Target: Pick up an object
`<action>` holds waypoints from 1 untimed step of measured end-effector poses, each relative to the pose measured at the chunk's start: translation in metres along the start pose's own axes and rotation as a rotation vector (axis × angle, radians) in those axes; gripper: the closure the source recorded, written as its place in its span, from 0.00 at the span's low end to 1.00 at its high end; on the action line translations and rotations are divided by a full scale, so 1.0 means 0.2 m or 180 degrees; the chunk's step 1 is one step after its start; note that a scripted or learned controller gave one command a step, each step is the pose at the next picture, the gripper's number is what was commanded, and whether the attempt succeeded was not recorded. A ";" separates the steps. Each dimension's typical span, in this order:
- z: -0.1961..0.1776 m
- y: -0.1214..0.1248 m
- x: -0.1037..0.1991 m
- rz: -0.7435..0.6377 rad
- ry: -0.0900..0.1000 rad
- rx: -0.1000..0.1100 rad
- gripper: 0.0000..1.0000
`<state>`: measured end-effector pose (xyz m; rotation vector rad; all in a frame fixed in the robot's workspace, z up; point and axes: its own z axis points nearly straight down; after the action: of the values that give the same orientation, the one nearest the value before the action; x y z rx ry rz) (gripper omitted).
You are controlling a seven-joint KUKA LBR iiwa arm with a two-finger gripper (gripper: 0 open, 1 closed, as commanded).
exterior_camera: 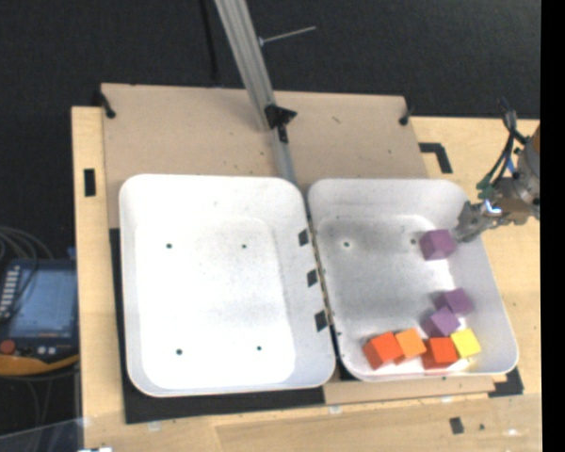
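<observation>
Tool just beside purple block — contact unclear.

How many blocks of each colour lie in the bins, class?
Purple blocks: 3
Orange blocks: 3
Yellow block: 1
Total: 7, all in the right bin.

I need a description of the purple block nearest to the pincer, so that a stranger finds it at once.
Start at the right bin of the two white bins. Near the middle of its far-right side, beside the pincer, a purple block lies alone. The other purple blocks sit lower, against the orange and yellow cluster.
</observation>
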<state>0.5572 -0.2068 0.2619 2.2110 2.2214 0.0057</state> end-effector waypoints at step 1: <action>0.05 0.04 0.26 -0.0006 0.0009 0.0021 1.00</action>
<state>0.5658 -0.1538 0.2519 2.2138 2.2283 0.0014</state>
